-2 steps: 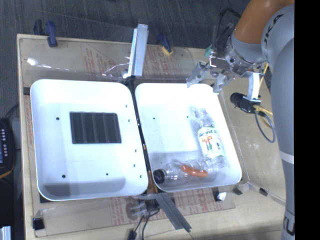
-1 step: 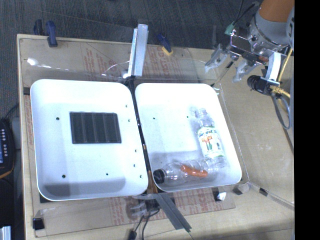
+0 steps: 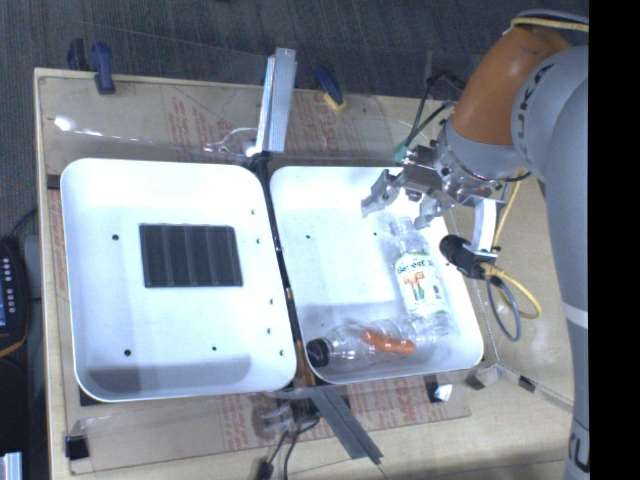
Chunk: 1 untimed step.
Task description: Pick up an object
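In the right bin (image 3: 330,218) a clear plastic bottle with a white label (image 3: 420,280) lies lengthwise along the right side, neck toward the back. A second clear bottle with a black cap (image 3: 365,346) lies across the bin's front, with an orange object (image 3: 388,344) on or inside it. My gripper (image 3: 402,194) hangs over the back right of this bin, just above the labelled bottle's neck. Its two grey fingers are spread apart with nothing between them.
The left bin (image 3: 100,268) holds a dark ribbed rectangular panel (image 3: 190,255). A metal divider bar (image 3: 275,98) stands between the bins at the back. Blue clamps (image 3: 102,66) grip the bench's far edge. Cables (image 3: 510,298) hang by the right bin's right rim.
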### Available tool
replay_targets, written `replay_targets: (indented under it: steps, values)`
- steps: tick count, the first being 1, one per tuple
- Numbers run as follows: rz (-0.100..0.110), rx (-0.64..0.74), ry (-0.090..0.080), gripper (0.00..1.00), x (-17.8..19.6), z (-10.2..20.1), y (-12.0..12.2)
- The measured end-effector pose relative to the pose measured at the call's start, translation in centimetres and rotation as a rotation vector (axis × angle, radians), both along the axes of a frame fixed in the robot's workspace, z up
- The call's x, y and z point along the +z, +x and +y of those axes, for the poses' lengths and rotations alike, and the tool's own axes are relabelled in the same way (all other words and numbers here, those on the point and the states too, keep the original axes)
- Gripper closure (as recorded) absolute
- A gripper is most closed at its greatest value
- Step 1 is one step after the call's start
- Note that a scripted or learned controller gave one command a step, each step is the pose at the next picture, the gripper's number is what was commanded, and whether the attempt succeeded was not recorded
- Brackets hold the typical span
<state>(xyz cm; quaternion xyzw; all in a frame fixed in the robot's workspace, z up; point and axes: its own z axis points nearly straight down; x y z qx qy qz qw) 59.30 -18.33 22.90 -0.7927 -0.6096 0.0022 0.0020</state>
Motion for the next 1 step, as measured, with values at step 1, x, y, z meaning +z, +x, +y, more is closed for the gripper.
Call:
replay_targets:
  steps: [1]
  values:
    - [-0.003,0.119,0.001,0.0,2.34,-1.35,-2.61]
